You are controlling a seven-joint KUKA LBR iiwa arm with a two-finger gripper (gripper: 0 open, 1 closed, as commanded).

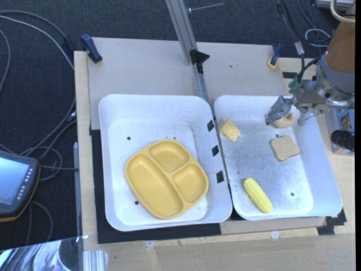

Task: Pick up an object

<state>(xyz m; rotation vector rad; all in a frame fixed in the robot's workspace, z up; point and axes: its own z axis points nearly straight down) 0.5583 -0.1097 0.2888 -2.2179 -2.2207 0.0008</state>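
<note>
divided plate (pixel 166 178) in left bin (pixel 113 114); corn (pixel 258 195), bread slice (pixel 284 148), cheese chunk (pixel 229 131) in right bin (pixel 324 185).

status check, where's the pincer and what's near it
Pincer low over right bin's far end, above a small tan piece. Toast, corn, yellow chunk lie loose, nothing blocking. Yellow tray in left bin.

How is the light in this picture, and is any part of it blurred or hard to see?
Camera view: even, soft light; the yellow plate and corn are sharp with faint shadows. The tool looks slightly soft over a pale item in the right bin. Bottom left corner: a blurred, shiny patch.
</note>
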